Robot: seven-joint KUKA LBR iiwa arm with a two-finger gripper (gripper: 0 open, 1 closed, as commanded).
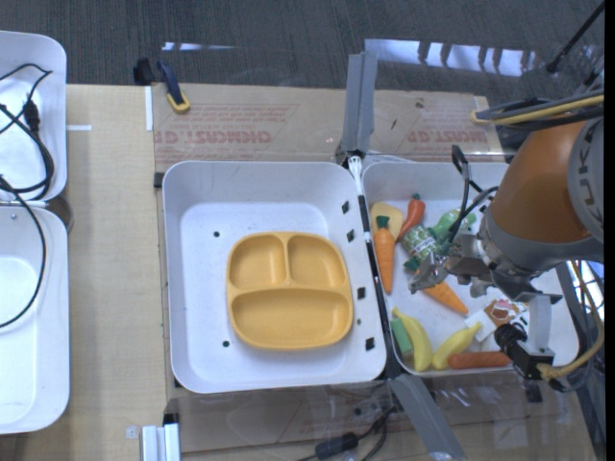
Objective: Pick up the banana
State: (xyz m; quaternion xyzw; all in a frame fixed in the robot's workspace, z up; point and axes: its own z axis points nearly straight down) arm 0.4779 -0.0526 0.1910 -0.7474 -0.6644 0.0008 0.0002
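End effector: [428,275] low in right bin among the toy food, over the carrots; can't tell its state, nothing seen gripped.
Arm: [543,200] grey with orange band, reaches in from right, covers much of that bin.
Banana: [415,338] front-left corner of right bin, near the end effector but apart, beside a yellow piece [455,343]; judged not yet grasped.
Right bin: [432,173] holds carrots [384,253], green item [445,226], banana.
Left bin: [192,257] holds yellow divided plate [288,291], centred.
Worktop: [106,257] carries both bins side by side.
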